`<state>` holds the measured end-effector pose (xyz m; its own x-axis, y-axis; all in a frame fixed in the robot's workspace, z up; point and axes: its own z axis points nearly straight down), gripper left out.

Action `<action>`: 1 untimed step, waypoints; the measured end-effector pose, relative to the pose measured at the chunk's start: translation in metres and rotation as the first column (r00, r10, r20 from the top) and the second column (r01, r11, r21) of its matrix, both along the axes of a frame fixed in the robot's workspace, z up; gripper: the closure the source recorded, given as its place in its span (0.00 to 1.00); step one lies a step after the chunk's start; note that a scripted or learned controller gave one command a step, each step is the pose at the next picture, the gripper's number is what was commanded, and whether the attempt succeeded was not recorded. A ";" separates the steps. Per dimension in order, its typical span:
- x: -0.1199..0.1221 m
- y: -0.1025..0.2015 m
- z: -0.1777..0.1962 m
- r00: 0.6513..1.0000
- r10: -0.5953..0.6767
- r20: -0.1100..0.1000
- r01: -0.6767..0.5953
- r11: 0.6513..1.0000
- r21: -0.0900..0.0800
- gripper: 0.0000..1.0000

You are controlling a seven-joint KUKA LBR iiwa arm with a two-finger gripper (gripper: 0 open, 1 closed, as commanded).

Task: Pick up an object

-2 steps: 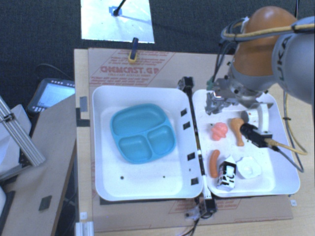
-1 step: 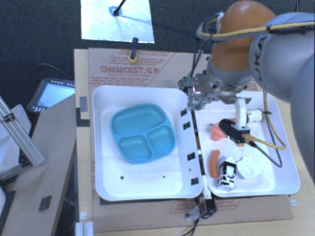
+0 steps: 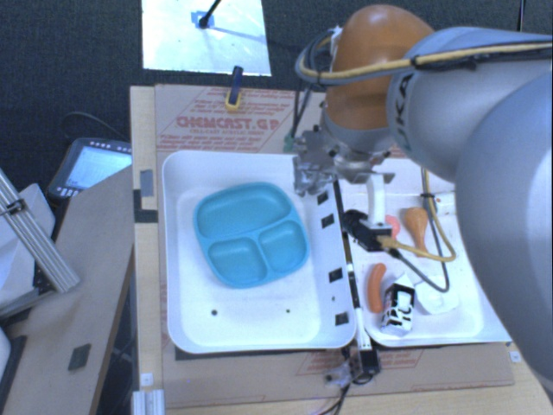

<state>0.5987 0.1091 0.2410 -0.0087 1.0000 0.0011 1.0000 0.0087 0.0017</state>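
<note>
While no 1 object is singled out by the task, the loose things in the 2 bins are listed first.

Orange piece: a carrot-like orange piece [image 3: 376,287] lies in the right bin [image 3: 467,322], near the divider [image 3: 346,258] between the bins.
Black-and-white item: a small black-and-white item [image 3: 398,307] sits just beside the orange piece, toward the near edge.
Tan piece: a tan, pear-shaped piece [image 3: 416,224] lies farther back in the right bin, with a pink bit [image 3: 393,225] to its left.
Blue tray: a blue tray [image 3: 251,233] with 3 compartments rests flat in the left bin [image 3: 186,318], apart from everything else.
Tool: the tool [image 3: 309,180] hangs over the far end of the divider, near the blue tray's far corner; whether it is open or closed cannot be told from this angle, and nothing is seen held in it.
Arm: the grey arm [image 3: 484,111] enters from the right, its orange band [image 3: 371,59] above the wrist, covering the far part of the right bin.
Worktop: both bins sit on a cardboard sheet [image 3: 225,121] with red lettering on the worktop.
Surroundings: a yellow-handled clamp [image 3: 234,90] sits at the cardboard's far edge.
</note>
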 end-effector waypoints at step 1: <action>0.000 -0.003 0.001 1.000 -0.004 -0.001 0.004 1.000 -0.001 0.00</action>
